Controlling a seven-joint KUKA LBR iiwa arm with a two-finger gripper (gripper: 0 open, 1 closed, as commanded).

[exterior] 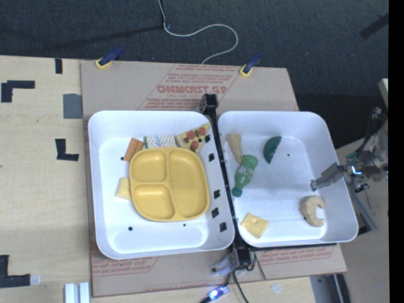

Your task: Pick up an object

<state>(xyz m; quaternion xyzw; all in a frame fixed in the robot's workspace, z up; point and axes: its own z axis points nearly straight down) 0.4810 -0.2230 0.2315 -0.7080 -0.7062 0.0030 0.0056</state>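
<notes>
We see 2 shallow white bins side by side on a cardboard sheet (pixel 189 87) that covers the worktop (pixel 38 169).

The left bin (pixel 104 232) carries a yellow divided plate (pixel 169 183) with 3 compartments, lying roughly in the middle. Above the plate, along the bin's far side, lie an orange piece (pixel 133 148), a patterned strip (pixel 159 141) and a pizza slice toy (pixel 196 136). A pale yellow wedge (pixel 123 188) sits just beside the plate's left edge, partly tucked under it.

The right bin (pixel 315 122) carries 5 loose things. A pale cone-shaped piece (pixel 235 146) lies near the dividing wall, and a green bottle (pixel 245 173) lies tilted just below it. A dark green leaf-shaped item (pixel 272 148) rests near the middle of the far side. A yellow cheese wedge (pixel 255 225) sits near the front wall, and a beige curved pastry (pixel 312 209) lies near the right wall.

The gripper (pixel 325 178) reaches in over the right wall of the right bin, its grey tip above bare bin floor, above the pastry in the view and apart from it. Nothing shows between the jaws; we cannot tell whether they are apart or together.

A white cable (pixel 202 33) loops across the dark floor beyond the worktop, and 2 clamps (pixel 110 57) hold the cardboard's far corners.
</notes>
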